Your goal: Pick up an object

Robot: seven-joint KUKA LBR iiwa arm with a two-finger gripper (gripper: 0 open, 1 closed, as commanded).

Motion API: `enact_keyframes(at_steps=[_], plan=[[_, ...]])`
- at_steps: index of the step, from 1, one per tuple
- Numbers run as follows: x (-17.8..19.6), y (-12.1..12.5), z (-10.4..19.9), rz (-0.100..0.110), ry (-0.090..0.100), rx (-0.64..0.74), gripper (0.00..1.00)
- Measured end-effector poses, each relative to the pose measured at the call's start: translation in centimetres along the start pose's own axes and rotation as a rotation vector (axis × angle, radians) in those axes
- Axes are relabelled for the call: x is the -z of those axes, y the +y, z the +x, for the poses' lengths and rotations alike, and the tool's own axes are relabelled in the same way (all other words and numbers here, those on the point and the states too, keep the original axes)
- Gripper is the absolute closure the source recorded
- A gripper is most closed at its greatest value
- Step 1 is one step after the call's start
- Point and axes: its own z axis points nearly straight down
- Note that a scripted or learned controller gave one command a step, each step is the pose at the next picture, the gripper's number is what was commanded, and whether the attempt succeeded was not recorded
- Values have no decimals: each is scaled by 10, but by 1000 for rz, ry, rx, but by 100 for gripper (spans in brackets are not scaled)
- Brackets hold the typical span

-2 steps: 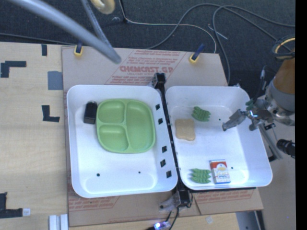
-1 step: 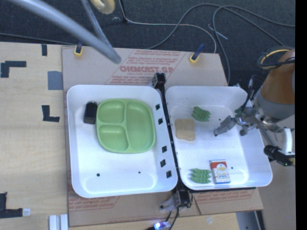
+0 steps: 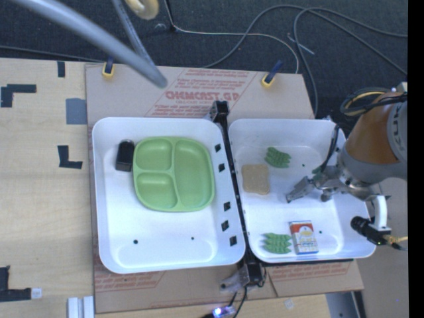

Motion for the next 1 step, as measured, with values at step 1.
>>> enact_keyframes(at_steps=[1], plan=[[14, 2, 0, -5, -1, 2, 100]])
